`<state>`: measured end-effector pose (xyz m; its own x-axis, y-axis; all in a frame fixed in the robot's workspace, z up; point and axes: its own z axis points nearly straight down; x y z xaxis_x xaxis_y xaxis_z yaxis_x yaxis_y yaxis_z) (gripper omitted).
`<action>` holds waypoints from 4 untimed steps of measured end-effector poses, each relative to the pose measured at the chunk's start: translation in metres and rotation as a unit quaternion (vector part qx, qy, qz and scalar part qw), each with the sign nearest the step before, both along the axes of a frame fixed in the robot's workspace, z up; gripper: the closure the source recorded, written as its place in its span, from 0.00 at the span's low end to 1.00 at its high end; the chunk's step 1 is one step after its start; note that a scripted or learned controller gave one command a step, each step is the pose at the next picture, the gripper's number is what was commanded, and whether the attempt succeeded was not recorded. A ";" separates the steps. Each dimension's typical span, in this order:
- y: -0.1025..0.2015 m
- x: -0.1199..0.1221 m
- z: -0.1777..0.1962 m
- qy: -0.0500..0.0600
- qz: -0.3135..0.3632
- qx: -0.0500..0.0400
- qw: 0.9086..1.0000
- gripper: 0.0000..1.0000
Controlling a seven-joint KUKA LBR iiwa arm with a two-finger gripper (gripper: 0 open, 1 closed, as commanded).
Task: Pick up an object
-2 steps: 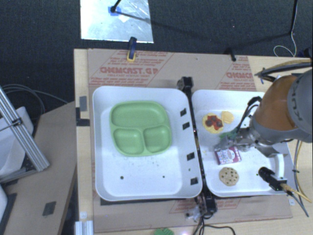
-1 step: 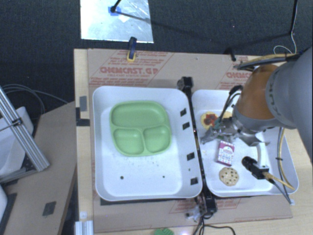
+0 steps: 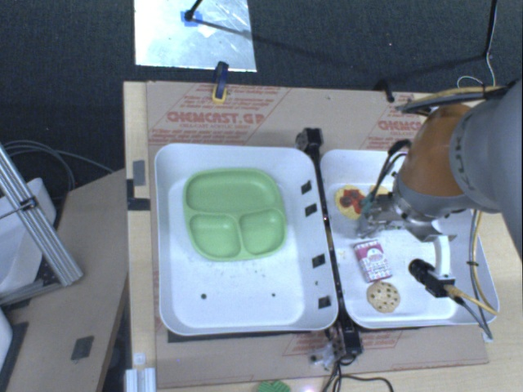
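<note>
In the right bin (image 3: 409, 313) lie a small pink and white packet (image 3: 372, 260), a round tan cookie (image 3: 382, 296) and a red and yellow toy food piece (image 3: 353, 200). My gripper (image 3: 369, 219) reaches down from the right, between the red and yellow piece and the packet, close above the bin floor. The grey arm with its orange band (image 3: 437, 158) hides the bin's right part. No object shows between the fingers.
The left bin (image 3: 176, 300) holds a green divided tray (image 3: 235, 213). A black divider with clips (image 3: 320, 211) runs between the two bins. Cables hang at the arm's right side, over the right bin's edge.
</note>
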<state>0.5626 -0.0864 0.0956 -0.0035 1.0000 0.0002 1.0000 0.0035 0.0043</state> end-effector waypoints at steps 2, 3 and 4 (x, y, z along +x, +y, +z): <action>-0.032 0.019 -0.011 0.000 -0.002 -0.001 1.000 0.00; -0.044 0.041 -0.010 0.000 0.000 -0.001 1.000 0.00; -0.044 0.042 0.001 -0.002 0.001 -0.001 1.000 1.00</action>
